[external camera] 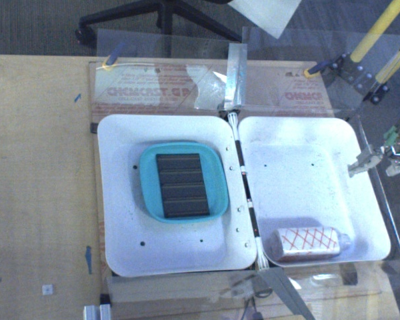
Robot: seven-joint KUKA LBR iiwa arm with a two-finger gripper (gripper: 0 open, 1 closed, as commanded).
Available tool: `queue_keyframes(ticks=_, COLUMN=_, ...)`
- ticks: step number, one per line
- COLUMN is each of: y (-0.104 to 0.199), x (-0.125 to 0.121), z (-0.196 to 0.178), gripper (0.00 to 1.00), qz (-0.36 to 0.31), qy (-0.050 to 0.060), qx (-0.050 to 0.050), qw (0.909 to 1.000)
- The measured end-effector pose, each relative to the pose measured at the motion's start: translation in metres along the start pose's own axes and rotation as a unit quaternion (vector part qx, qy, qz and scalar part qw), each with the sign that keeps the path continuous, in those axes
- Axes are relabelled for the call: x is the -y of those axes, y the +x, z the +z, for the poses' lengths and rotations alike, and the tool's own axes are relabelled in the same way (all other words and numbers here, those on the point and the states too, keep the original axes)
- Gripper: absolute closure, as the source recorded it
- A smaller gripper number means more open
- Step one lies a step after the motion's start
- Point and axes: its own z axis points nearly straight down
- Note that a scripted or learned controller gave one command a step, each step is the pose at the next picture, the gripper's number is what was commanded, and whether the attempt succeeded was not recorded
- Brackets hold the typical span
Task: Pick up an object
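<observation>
Camera view, near to far. Near right: a small packet (309, 241) with a red crosshatch print lies flat in the near part of the right bin (300, 152), close to the near wall, with a clear or silvery end on its right side. Long axis runs left-right, roughly along the bin's near edge; the clear end points right. Likely light and a bit soft, with a glossy wrapper that could slip; best taken across the short width at mid-body, fingers closing near-to-far. The near wall is tight, so finger room on that side looks poor.

Middle left: a teal tray (183, 181) sits flat at the centre of the left bin (120, 239), holding a dark ribbed block (183, 185). Long axis near-far, slightly tilted. Looks stiff and probably heavier; the rim edge is the likeliest hold.

Far right: the gripper (377, 157) sits at the right bin's right rim, well apart from the packet and holding nothing; whether it is open or closed cannot be told. No pick has begun.

Far: a clear plastic sheet (213, 89) lies behind both bins.
</observation>
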Motion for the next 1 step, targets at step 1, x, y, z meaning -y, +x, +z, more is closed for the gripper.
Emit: queue_keyframes(ticks=1, y=0.1241, x=0.0252, z=0.0744, gripper=0.00, qz=0.028, qy=0.001, qx=0.000, qw=0.9996)
